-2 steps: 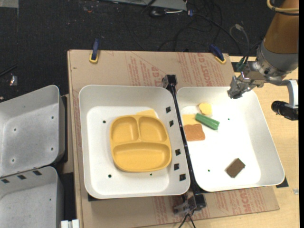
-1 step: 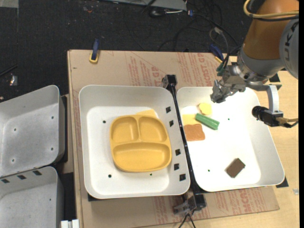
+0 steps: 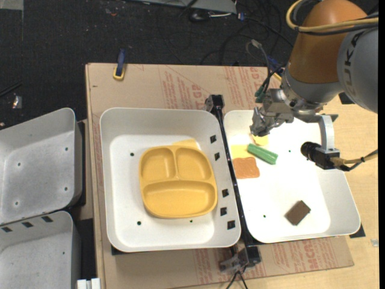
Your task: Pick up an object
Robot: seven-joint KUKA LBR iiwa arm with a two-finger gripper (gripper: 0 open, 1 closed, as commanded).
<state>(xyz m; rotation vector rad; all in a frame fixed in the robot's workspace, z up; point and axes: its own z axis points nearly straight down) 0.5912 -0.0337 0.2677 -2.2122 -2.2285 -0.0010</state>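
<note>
The pincer [image 3: 262, 131] hangs low over the right bin [image 3: 337, 221], at about ten o'clock of that bin's floor, its dark fingertips pointing down just above a small pale yellow piece [image 3: 260, 141] — whether the tips are spread or closed, or have hold of anything, I cannot tell from this slanted view. Just at five o'clock from the pincer lies a green stick [image 3: 262, 154], tilted, with a flat yellow piece [image 3: 239, 151] touching its left end and an orange square [image 3: 246, 168] just below them, near the bin's left wall. A brown block [image 3: 297, 212] sits well apart at five o'clock of the bin, alone on the white floor. The grey arm with its orange band [image 3: 328, 23] comes in from two o'clock. The left bin [image 3: 114, 221] carries a yellow divided tray [image 3: 178, 182] near its middle — three compartments, lying flat. Both bins rest side by side on the brown bench [image 3: 156, 80].
</note>
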